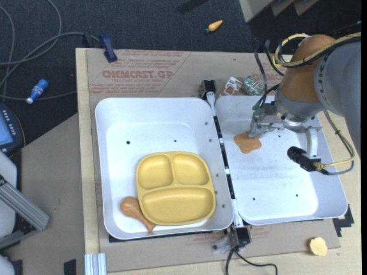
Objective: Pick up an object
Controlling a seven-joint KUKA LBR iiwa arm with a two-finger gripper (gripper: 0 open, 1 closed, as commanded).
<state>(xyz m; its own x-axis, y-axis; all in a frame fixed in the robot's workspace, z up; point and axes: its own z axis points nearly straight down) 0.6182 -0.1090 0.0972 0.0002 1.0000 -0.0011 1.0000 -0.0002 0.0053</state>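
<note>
Item: gripper (256, 128), finger state indeterminate, poised low at the tan food piece (248, 144) lying in the right bin (287, 202), presumably for grasping; left bin (114, 125) stores yellow tray (175, 188).

Even overhead light, soft shadows (slight blur), mild glare on bins (114, 119).

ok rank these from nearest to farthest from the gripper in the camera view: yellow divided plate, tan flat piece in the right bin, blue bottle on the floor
Measured from the gripper:
1. Tan flat piece, right bin, just below the gripper.
2. Yellow divided plate, left bin, lower middle.
3. Blue bottle, on the dark floor at far left, off the bench.
</note>
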